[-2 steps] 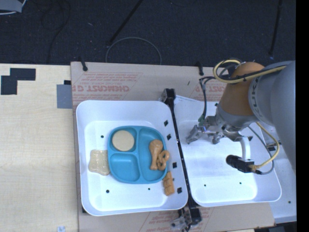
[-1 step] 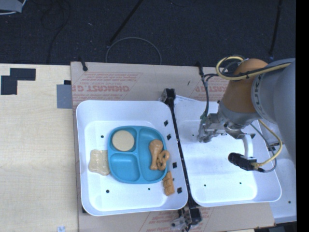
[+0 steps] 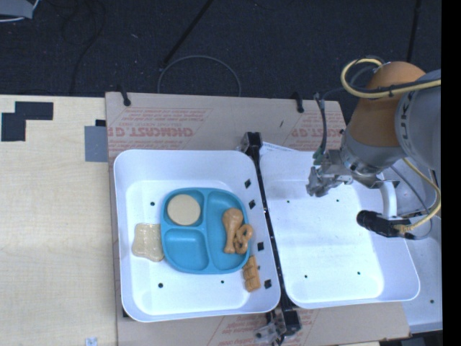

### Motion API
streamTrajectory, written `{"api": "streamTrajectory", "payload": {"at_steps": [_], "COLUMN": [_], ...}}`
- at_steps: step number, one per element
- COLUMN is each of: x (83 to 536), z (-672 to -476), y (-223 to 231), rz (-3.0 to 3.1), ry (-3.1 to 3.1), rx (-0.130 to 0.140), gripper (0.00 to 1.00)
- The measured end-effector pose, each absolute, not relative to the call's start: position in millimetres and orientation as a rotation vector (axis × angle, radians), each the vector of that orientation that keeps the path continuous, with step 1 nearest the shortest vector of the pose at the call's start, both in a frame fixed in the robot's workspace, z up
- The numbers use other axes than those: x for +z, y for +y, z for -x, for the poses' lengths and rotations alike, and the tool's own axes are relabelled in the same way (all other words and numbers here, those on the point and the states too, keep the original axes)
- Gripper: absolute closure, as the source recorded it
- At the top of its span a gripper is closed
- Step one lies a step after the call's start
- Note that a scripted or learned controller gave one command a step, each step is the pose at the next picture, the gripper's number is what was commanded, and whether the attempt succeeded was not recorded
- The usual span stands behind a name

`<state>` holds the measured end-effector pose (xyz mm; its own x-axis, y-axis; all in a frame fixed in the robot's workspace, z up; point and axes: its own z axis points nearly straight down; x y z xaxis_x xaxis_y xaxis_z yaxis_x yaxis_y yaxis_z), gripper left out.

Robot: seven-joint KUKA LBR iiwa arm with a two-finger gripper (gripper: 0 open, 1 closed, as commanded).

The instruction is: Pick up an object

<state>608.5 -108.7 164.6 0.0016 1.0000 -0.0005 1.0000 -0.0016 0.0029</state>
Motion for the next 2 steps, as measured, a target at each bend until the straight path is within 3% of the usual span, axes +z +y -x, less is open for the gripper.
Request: {"api": "streamTrajectory", "payload": {"at_steps": [1,2], "x": [208.4,220.2], "z": [-605.6,-605.6], "y": [-106.1,-107.6], "rz": [-2.22,-2.222], "ry": [2.221,2.222], "rx": [0.002,-0.001], "gripper": [1.0,1.0]}}
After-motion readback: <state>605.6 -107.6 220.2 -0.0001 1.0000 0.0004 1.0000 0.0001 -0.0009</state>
